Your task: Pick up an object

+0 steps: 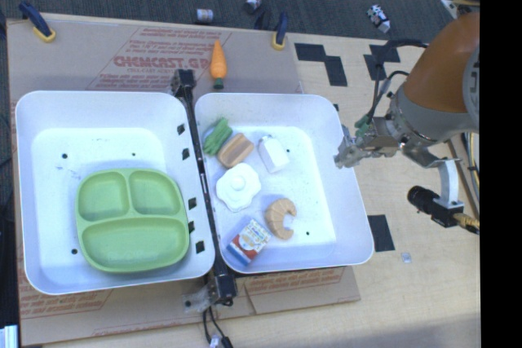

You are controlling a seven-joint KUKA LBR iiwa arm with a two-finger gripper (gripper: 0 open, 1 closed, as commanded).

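Gripper [349, 152] sits just outside the right rim of the right bin [347, 200], near that rim's upper half, above the bench. Nothing is between it and the rim. Can't tell from this angle whether it's open or closed, so I won't call it.

Step in hand, as I read it: approach, no target engaged yet.

- Nearest sensible pick is the small white block [273, 152], upper middle of the right bin, with bare floor on its right side. Come in over the right rim, clear it before dropping.
- It lies close beside the tan bread slice [236, 149] on its left; straddle the block's short axis so a finger doesn't catch the bread.
- Fallback: croissant [281, 218], toward the bin's lower edge, free-standing, but curved so likely to roll out of a pinch.
- Avoid the carton [252, 240] at the lower-left corner; it's tight against the wall, poor finger room.
- Fried egg [238, 185], centre-left, looks flat; hard to get under.

Block looks: white, small, roughly boxy, slightly tilted, low contrast against the white floor. Edges are soft at this resolution, so its exact shape is uncertain.

Left bin [33, 175] carries a green divided plate [130, 219] at its lower middle; not relevant.
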